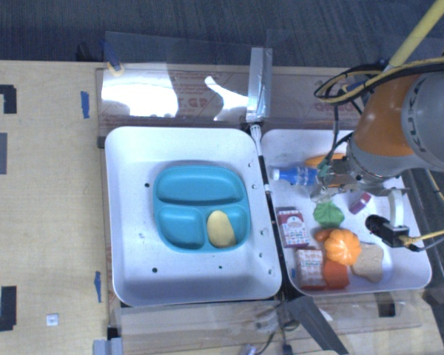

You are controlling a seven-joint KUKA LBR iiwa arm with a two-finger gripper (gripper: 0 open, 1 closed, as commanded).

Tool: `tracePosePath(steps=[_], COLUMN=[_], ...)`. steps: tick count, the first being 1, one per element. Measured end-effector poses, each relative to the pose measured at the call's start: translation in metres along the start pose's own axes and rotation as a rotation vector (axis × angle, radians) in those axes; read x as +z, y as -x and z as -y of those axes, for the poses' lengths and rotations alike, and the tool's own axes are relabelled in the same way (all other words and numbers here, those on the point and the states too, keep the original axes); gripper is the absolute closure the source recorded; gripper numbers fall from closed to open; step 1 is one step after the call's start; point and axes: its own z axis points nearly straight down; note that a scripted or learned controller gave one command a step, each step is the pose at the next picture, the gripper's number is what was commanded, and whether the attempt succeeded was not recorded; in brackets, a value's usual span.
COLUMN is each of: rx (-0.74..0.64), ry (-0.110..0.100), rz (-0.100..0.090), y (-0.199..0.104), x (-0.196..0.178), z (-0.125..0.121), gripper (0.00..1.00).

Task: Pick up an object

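A green lump (328,213) is lying in the right bin (283,148), just under the gripper (327,188) as the view shows it. Whether the two are touching is not clear. The gripper is hanging low over the middle of this bin, and whether it is spread apart or closed together cannot be told from here. Nothing is showing as held in it. Left of the gripper, a clear bottle (292,174) with a blue cap is lying on its side, and an orange piece (318,160) is peeking out just above the gripper. To the gripper's right, a small purple bit (360,201) is sitting near the green lump. Further below, an orange fruit (342,246) is resting just beside the lump, with a red block (336,274) under it and a beige chunk (368,262) to its right. Below and left of the gripper, a red box (291,226) and a red pack (308,265) are lying along the bin's left wall. The arm (388,128) is reaching in from the right, its orange band sitting above the gripper. Well off to the gripper's left, the left bin (126,198) is holding a blue tray (200,187), and a yellow fruit (220,229) is lying in the tray's lower right compartment.
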Motion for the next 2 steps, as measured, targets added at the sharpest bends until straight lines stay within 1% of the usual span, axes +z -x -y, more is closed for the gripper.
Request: tracePosePath(steps=[1, 2], rx=[0.0, -0.19], ry=[-0.001, 0.002], rz=[0.0, 0.002], y=[0.0, 0.03], x=[0.001, 0.026], z=[0.0, 0.045], gripper=[0.0, 0.0])
